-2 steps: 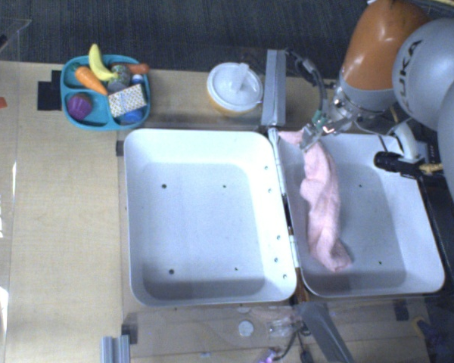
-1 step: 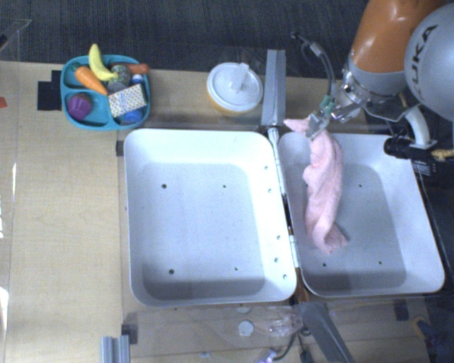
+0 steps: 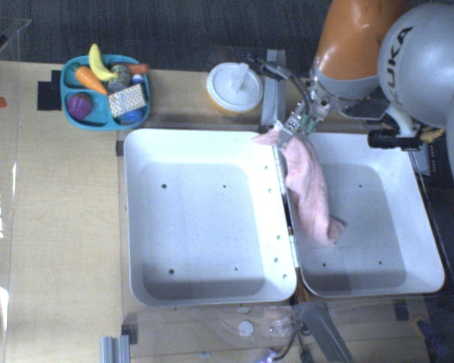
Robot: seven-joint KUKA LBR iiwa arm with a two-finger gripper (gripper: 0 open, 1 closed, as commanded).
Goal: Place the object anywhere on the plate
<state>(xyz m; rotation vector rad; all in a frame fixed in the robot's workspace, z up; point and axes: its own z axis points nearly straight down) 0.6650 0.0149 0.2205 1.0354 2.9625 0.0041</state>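
A pink cloth (image 3: 309, 191) hangs from my gripper (image 3: 290, 130), which is shut on the cloth's top corner. The cloth dangles over the left side of the right bin (image 3: 378, 203), by the divide between the two bins, and its lower end reaches toward the bin floor. A round white plate with a yellow rim (image 3: 235, 88) sits on the bench behind the bins, up and to the left of the gripper. The arm's orange band (image 3: 356, 29) is above the gripper at the upper right.
The left bin (image 3: 204, 218) lies beside the right one. A blue divided tray (image 3: 106, 93) with toy food, including a banana and a carrot, stands at the back left. A metal bracket (image 3: 271, 97) stands between plate and gripper.
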